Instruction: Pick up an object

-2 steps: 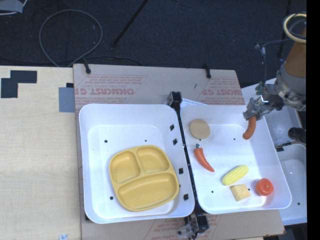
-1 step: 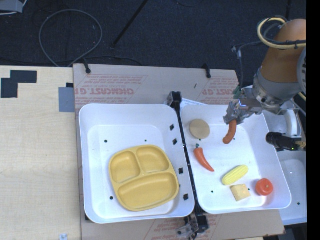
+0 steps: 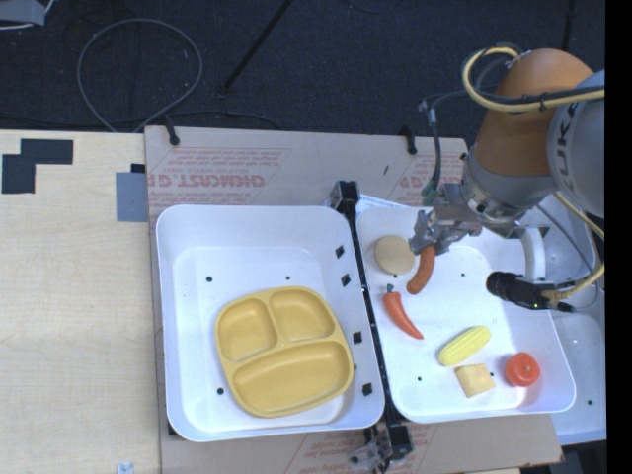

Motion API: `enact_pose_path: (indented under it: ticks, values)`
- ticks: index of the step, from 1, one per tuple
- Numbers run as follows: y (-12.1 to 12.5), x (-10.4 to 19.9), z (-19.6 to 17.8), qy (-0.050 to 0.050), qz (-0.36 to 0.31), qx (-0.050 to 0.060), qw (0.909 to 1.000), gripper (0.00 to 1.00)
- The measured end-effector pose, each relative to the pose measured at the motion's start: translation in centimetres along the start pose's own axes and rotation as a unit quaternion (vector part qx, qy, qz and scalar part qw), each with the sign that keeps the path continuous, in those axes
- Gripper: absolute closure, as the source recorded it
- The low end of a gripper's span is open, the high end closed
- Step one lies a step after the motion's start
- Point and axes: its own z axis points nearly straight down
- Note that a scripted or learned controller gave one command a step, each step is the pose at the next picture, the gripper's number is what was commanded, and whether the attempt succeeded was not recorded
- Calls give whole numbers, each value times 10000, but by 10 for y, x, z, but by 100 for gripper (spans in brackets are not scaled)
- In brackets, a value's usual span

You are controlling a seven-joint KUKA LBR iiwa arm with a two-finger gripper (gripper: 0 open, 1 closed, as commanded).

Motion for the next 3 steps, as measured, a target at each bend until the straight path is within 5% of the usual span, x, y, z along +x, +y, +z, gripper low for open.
enact_pose_path:
  ticks: [3]
  values:
    - [-25,160,5,0,-15,-14,10000,100]
